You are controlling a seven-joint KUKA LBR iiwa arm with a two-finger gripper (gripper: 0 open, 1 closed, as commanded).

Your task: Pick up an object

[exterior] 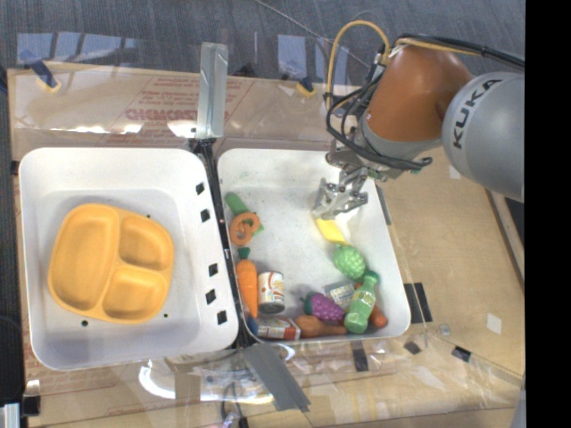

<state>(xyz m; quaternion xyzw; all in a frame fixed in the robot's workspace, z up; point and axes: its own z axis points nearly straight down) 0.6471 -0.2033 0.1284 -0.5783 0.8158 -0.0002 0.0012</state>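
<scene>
Yellow and three-sectioned, a plate [109, 262] lies in the left bin [36, 239]. In the right bin [294, 172], a toy carrot [247, 286] and a small can [271, 291] sit by the left wall, purple grapes [326, 308] and a green bottle [361, 305] along the near edge. The jaws [338, 201] hang just above a yellow piece [332, 231] near the right wall; whether they are parted or closed, I cannot tell.

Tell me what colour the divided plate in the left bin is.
The divided plate is yellow-orange all over, with no pattern; the camera view shows it lying in the left bin.
</scene>
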